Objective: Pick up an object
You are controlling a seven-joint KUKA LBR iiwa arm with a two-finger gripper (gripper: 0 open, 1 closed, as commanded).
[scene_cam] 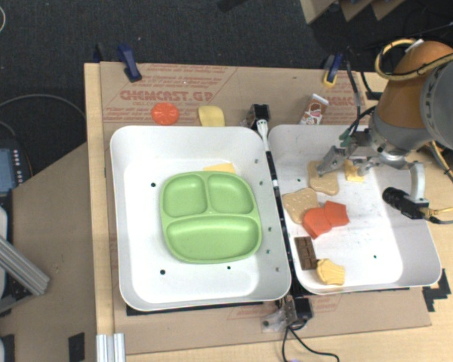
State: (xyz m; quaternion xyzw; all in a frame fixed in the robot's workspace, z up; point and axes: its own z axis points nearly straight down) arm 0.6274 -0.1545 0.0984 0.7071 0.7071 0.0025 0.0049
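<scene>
The right bin [392, 255] holds several toy foods: a tan cookie [323, 181], a tan bread slice [300, 202], a red block [326, 219], a brown bar [306, 252], a yellow ridged piece [331, 271] and a small yellow piece [355, 174]. My gripper [347, 164] is low over the bin's far part, open, its fingers splayed to either side of the small yellow piece and just above the tan cookie. Nothing sits between the fingers.
The left bin [136, 225] carries a green divided plate [210, 216] with a yellow slice [220, 168] at its far edge. An orange toy [164, 114], a yellow toy [211, 116] and a small carton [313, 111] lie behind the bins. A black part [404, 200] with a cable hangs over the right bin's right side.
</scene>
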